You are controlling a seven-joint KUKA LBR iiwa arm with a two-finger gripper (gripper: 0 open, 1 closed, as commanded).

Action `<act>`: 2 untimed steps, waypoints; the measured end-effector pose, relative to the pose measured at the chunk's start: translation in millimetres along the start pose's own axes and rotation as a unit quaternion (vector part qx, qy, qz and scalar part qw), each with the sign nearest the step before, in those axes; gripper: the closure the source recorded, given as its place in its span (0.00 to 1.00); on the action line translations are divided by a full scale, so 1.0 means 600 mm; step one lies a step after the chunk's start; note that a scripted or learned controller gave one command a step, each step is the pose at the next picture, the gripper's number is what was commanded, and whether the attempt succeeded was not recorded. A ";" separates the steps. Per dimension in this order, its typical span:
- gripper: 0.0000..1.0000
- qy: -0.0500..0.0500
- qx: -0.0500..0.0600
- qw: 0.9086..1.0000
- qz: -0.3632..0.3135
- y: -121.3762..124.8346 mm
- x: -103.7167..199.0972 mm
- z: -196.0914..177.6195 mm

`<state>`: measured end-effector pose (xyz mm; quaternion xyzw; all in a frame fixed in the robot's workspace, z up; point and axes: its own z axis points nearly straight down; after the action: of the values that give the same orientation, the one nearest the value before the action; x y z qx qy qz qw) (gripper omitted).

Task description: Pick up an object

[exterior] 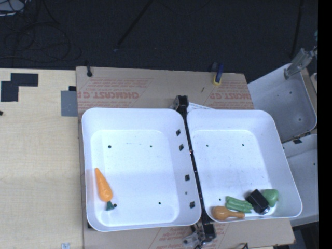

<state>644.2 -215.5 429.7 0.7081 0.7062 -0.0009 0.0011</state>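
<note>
Carrot [103, 185] lies lower left in left bin [129, 119], long axis near vert. (green top downward), far from arm's entry side at frame right; cluster in right bin [233, 119] closer; gripper state: can't tell.

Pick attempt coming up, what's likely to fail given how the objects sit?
1. The black block, green pod, green piece and tan pear shape crowd the right bin's near corner, so the fingers may snag two or push them apart.
2. They sit against the wall, leaving little room to close.
3. The carrot hugs the left bin's wall; it may roll.
</note>
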 end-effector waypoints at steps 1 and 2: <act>1.00 0.001 0.002 1.000 -0.003 0.001 0.005 -0.015; 1.00 0.002 0.002 1.000 -0.004 0.000 0.103 -0.006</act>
<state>644.2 -153.8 433.1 0.7054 0.7088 -0.0004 -0.0019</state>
